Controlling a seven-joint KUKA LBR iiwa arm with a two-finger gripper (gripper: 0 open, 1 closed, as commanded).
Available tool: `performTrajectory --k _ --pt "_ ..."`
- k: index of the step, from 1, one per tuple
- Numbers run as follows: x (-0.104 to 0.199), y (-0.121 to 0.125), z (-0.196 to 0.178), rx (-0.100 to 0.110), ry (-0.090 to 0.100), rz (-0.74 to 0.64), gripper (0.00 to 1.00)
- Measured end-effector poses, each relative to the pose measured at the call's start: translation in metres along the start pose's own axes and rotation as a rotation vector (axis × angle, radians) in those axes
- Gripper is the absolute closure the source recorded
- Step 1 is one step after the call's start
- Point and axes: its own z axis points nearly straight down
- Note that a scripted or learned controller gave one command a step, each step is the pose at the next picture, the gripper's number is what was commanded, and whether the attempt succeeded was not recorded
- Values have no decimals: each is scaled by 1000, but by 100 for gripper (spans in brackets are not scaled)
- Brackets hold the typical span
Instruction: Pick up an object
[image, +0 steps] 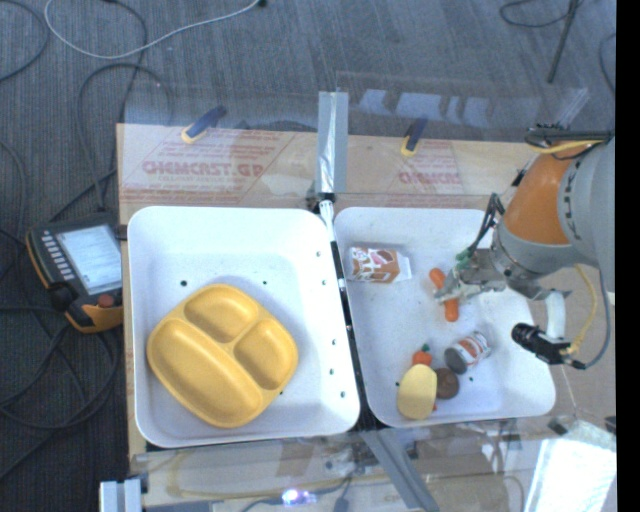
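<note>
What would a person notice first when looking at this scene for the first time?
The big yellow divided tray lying in the left bin catches the eye first. Next comes the grey arm with its orange band, reaching from the right so its hand sits over small orange pieces in the right bin.

The bench (230, 165) is a pale wooden board with faded red lettering, sitting above grey carpet. 2 shallow white bins rest directly on it side by side, touching along their inner rims: the left bin (160, 240) and the right bin (520, 395). 2 clamps with yellow tips, one (203, 123) and another (414, 136), lie along its far edge.
</note>
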Motion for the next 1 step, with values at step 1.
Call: performTrajectory --k 1 --pt "-7 53 -114 12 4 60 100"
